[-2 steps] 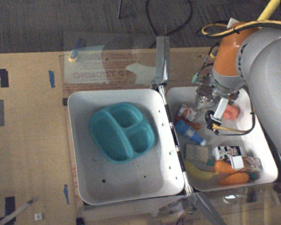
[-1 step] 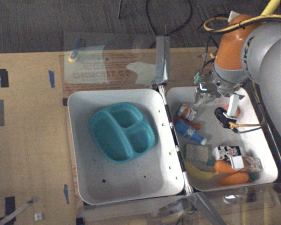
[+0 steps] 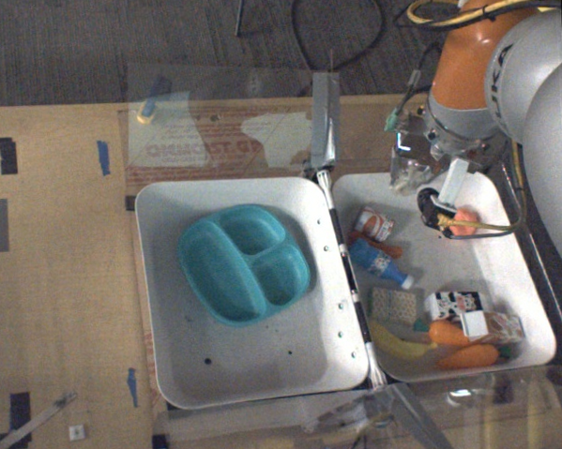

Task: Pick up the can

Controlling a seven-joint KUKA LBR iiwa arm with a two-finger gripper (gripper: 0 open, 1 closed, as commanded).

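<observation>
The can (image 3: 373,225) lies left of and below the hand (image 3: 412,173), whose grip cannot be told.

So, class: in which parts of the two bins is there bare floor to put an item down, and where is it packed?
Left bin: bare floor all around the teal divided plate, widest along the near edge. Right bin: a bare strip right of the blue bottle, ahead of the carton. Its near-left corner, with banana and carrots, is crowded.

Arm casing (image 3: 512,61): vertical dark lettering appeared, probably "KUKA".
Clear sheet (image 3: 206,143) above the bins: faint mirrored print showed, unreadable.
Carton (image 3: 459,305): markings were too small to read.
</observation>
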